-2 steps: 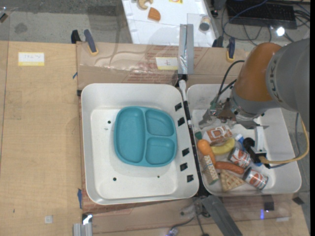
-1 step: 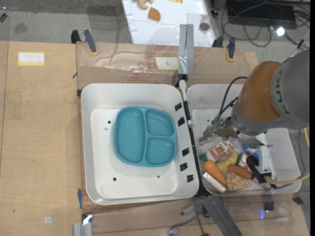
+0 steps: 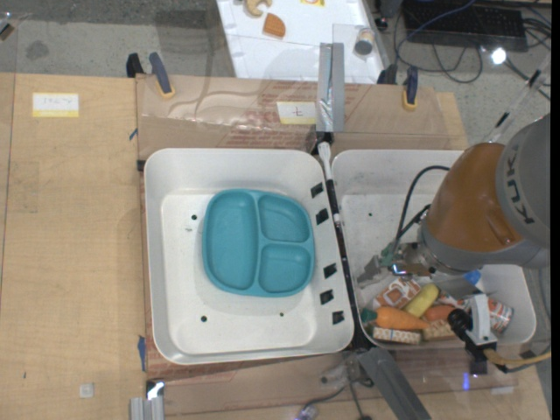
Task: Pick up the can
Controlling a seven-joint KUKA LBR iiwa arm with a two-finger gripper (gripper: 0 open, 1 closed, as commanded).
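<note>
— How many of each do you see?
— Two white bins: the left bin (image 3: 166,252) holds one teal plate (image 3: 258,241) with three compartments. In the right bin (image 3: 376,182) you have one carrot (image 3: 400,319), one yellow piece (image 3: 421,300) and one can (image 3: 499,314).
— And the can?
— White with red-orange marks, apparently lying on its side at the near right corner, partly covered.
— The claw?
— The arm (image 3: 477,208) hides most of the gripper (image 3: 398,268); you cannot tell its state.

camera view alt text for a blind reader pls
The grey and orange arm reaches down into the right bin, over a pile of toy food including a carrot. The left bin holds a teal divided plate.
</note>
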